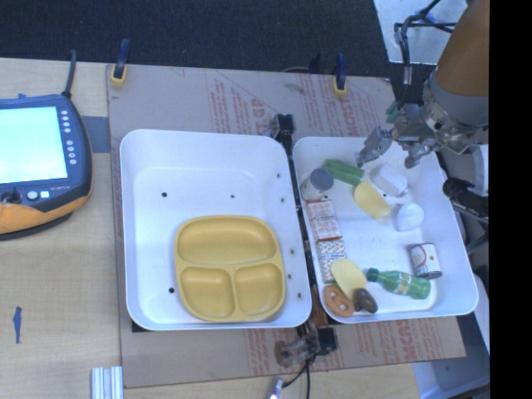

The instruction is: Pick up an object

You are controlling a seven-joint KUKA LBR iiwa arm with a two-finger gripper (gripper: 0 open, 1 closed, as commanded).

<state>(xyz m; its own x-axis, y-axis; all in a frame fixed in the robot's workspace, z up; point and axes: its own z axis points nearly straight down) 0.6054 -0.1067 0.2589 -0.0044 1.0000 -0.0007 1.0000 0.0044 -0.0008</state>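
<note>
Down at the near end of the right bin (pixel 459 248), closest to the camera, there's a green bottle (pixel 401 283) lying on its side with its long axis running across the bin, a small can (pixel 425 260) just beyond it, and a brownish pile of toy food (pixel 347 293) in the near-left corner. Going farther up the bin you get a strip of patterned packets (pixel 325 235) along its left wall, then a yellow lemon-ish thing (pixel 371 199) with a white ball (pixel 408 216) beside it toward the bin's right wall, and past those a green cucumber-shaped piece (pixel 343 172) lying crosswise near the bin's far-left part. At the far end, over the bin's far rim, hangs the gripper (pixel 397 144). Its fingers look spread apart with nothing between them, so no grab yet as far as I can tell. What matters for the pick, I'd guess: the closest candidates are the yellow piece and the white stuff just on the near side of the gripper, so it'd need to come toward the camera and drop. The green piece sits to the gripper's left as seen from the camera, still inside the bin. The left bin (pixel 141 223) with the yellow divided tray (pixel 229 266) is well apart from all this, off past the right bin's left wall.
</note>
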